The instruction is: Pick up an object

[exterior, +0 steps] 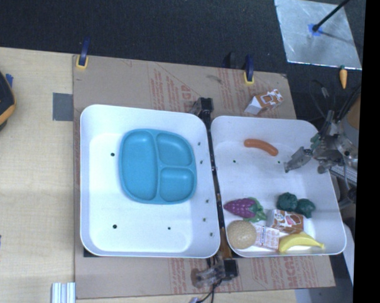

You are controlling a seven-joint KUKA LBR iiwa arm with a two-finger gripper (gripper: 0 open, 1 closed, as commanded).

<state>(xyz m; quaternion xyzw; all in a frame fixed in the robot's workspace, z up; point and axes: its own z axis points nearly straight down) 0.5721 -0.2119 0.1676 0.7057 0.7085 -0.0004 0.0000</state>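
The metal two-finger gripper (pixel 298 161) hangs over the right shallow white bin's (pixel 264 179) far right side, jaws spread apart, gripping nothing. An orange toy sausage (pixel 260 146) lies just left of it. The left white bin (pixel 94 194) holds a blue sectioned plastic plate (pixel 157 165).

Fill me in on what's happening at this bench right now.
A robot arm reaches in from the right, its gripper hovering at the right bin's edge with nothing visibly held. That bin holds a sausage, grapes, a green vegetable, a bun, a small carton and a banana. The left bin holds a blue divided plate.
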